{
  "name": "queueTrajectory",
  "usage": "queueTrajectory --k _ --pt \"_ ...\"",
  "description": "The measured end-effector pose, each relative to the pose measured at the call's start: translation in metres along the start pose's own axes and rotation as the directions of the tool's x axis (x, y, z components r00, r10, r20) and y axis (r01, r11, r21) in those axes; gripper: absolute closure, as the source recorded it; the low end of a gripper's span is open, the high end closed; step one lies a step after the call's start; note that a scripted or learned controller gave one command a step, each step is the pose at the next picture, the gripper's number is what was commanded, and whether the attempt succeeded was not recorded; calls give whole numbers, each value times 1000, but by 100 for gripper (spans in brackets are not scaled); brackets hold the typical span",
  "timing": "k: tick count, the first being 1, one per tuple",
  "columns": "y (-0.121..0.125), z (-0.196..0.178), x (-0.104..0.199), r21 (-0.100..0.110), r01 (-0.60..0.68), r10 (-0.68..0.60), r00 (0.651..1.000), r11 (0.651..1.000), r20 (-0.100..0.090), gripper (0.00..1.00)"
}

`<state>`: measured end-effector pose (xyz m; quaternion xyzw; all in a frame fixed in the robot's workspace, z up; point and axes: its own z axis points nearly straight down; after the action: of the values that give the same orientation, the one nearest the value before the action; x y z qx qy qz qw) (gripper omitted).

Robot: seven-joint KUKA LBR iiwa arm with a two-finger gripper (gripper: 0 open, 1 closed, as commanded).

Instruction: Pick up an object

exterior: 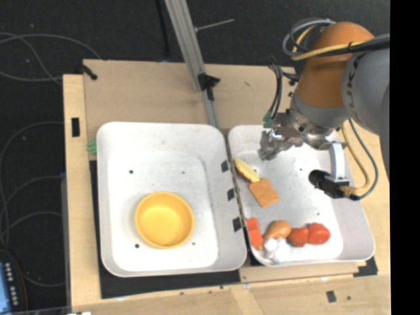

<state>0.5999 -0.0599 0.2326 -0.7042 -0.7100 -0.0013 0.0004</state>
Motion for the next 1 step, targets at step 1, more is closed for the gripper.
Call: queueTrajectory --k 1 --pt "6 -11 60 -1 1 -1 1000 1000 0 100"
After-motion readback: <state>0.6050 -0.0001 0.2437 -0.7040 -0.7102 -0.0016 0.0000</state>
